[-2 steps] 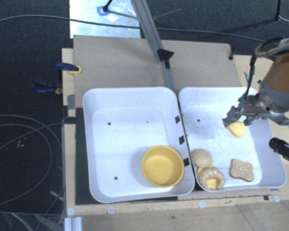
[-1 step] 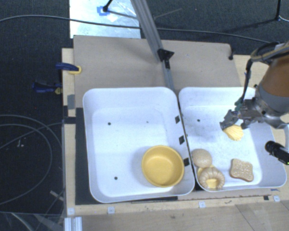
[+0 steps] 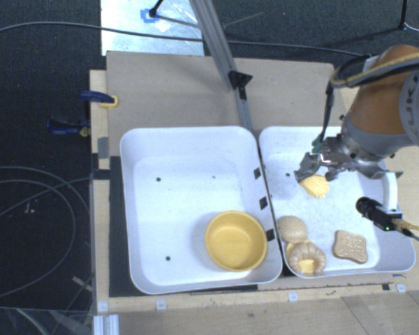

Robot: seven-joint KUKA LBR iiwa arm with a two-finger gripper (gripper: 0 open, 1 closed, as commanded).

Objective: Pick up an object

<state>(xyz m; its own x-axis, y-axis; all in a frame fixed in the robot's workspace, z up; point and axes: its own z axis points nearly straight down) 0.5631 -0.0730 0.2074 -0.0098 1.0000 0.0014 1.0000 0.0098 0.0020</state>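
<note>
Camera view: gripper [image 3: 315,172] low in the right bin [image 3: 405,257], directly over the yellow piece [image 3: 315,185], which pokes out just below and toward the near side of the fingertips, touching or nearly so. Can't tell if the jaws are clenched or released. Bun [image 3: 292,228] and toast [image 3: 350,246] lie nearer the front, well apart.
</note>
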